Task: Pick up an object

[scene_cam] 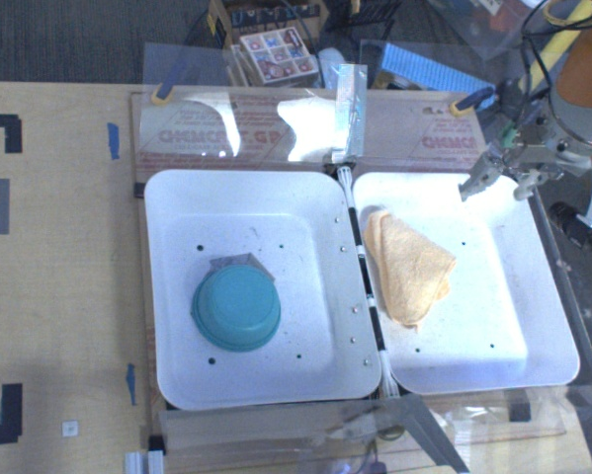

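Note:
A crumpled tan cloth (pixel 407 267) lies against the left wall of the right bin (pixel 533 294). A teal bowl (pixel 236 307) sits upside down in the left bin (pixel 177 225), with a small grey scrap (pixel 238 263) just behind it. My gripper (pixel 497 180) hovers over the right bin's far right corner, well right of and behind the cloth. Its two fingers are spread apart with nothing between them.
A clear plastic shield (pixel 315 126) stands along the back of both bins. Boxes and cables (pixel 276 38) lie on the floor beyond. A wooden bench top (pixel 58 265) stretches left of the bins.

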Controlling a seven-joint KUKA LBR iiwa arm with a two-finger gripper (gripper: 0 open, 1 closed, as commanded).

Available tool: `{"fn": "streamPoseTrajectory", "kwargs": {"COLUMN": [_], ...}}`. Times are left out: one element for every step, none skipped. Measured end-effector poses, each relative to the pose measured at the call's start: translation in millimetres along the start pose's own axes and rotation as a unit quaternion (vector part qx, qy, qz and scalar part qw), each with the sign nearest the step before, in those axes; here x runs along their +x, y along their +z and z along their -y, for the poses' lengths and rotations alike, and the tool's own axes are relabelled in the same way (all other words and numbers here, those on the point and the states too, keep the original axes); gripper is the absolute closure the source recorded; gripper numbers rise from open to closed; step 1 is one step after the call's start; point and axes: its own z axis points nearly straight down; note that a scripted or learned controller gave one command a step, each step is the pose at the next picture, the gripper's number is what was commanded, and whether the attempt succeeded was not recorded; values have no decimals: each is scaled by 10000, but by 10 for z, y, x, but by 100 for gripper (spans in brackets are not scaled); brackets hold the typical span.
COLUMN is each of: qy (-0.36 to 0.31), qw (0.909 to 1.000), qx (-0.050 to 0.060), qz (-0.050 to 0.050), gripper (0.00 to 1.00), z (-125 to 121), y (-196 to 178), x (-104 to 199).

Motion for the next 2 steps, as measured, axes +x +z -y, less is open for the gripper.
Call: {"fn": "streamPoseTrajectory", "kwargs": {"qy": [102,230], "qw": [9999,9997], "qx": [-3,-70], "qz": [2,1], "gripper": [0,0], "z": [373,268], "y": [666,1523], "x": [343,87]}}
